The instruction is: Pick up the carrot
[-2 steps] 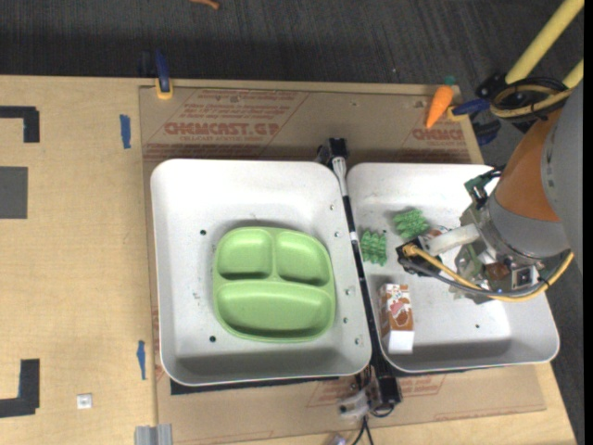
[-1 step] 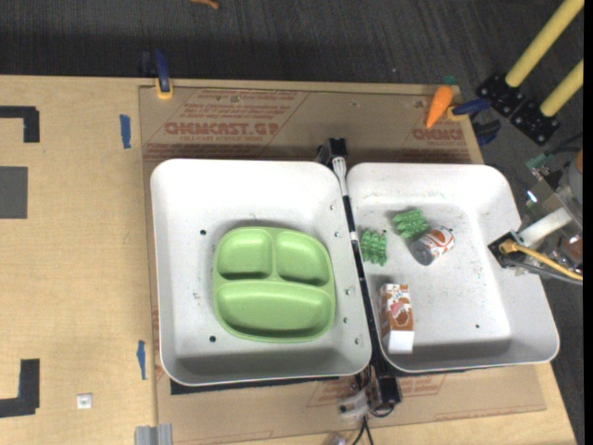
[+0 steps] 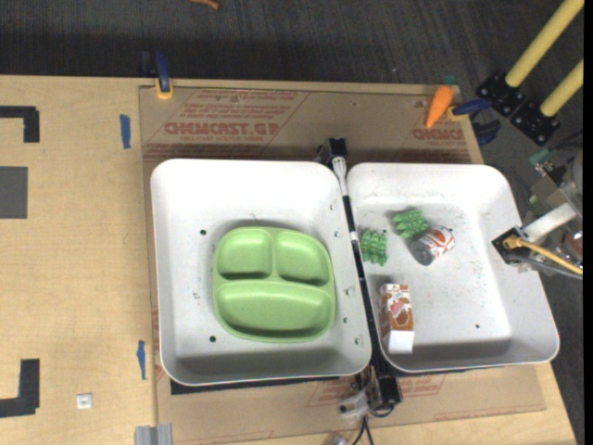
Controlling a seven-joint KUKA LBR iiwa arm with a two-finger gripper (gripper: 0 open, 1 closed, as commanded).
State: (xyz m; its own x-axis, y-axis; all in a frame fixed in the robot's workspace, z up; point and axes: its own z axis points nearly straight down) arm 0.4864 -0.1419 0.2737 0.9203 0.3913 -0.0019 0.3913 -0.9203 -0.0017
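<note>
The carrot [image 3: 439,106] is small and orange with a green top. It lies on the cardboard behind the right bin [image 3: 528,318], outside both bins and close to a blue clamp. My gripper [image 3: 554,230] is at the right edge of the view, over the right bin's right rim and well in front of the carrot. Little of it can be made out, and nothing is seen held in it.
The right bin holds two green leafy toys [image 3: 409,222] [image 3: 373,246], a small can [image 3: 433,244] and a red and white carton [image 3: 397,315]. A green divided plate [image 3: 275,281] sits in the left bin [image 3: 176,248]. Yellow poles [image 3: 547,35] stand at the back right.
</note>
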